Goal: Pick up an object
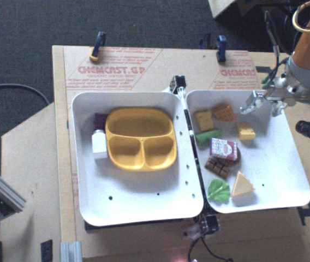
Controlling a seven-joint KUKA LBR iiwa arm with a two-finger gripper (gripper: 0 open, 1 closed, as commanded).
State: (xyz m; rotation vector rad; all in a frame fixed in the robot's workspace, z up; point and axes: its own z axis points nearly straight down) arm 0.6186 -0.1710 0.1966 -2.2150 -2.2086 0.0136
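My gripper [264,106] hangs over the upper right part of the right bin [286,162], its fingers [249,105] spread open with nothing between them. Just below and left of it lies a small yellow cube [246,131]. Further left are a brown waffle piece [223,112], a tan square block [203,120] and a green pod [208,136]. A pink carton [224,149] lies over a dark round piece, with a chocolate bar [218,167], a green leaf [218,190] and a pale wedge [242,187] toward the front.
The left bin [84,179] holds a yellow divided plate [141,138], a small white bottle [99,142] and a dark purple item [100,119]. Blue clamps [221,48] grip the board's far edge. The right bin's right half is bare floor.
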